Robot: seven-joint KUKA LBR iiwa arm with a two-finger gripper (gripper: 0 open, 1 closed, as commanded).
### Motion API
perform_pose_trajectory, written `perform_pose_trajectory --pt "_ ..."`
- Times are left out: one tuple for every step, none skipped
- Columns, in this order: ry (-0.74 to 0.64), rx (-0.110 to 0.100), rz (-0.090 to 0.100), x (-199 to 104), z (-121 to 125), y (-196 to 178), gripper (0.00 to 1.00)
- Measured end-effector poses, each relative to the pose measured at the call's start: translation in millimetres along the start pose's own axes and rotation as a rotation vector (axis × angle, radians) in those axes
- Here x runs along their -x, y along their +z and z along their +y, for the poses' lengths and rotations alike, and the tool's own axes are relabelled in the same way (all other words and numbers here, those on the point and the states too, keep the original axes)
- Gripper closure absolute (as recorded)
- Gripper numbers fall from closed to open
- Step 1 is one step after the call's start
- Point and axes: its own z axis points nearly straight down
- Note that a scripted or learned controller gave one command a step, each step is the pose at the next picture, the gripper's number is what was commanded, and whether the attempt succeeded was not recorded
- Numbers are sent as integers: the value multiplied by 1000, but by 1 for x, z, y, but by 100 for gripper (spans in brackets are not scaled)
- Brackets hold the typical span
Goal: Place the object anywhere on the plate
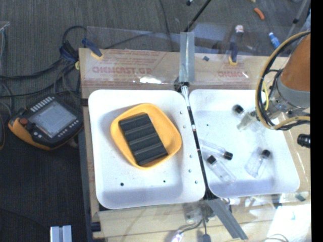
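A yellow plate lies in the left white bin. On the plate rests a black ribbed rectangular block, covering much of its middle. The arm comes in from the right edge, with its orange band above a grey wrist wrapped in yellow and black cables. My gripper hangs over the right side of the right bin, far from the plate and the block. Its tip is lost among the cables. Nothing can be seen held in it.
Several clear vials with black caps lie in the right bin: one at the back close to the gripper, two near the middle, one at the front right. A metal divider separates the bins. A teach pendant lies left of the bench.
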Motion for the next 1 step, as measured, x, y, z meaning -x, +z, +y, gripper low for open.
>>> perform_pose_trajectory --pt "0 0 0 0 0 0 0"
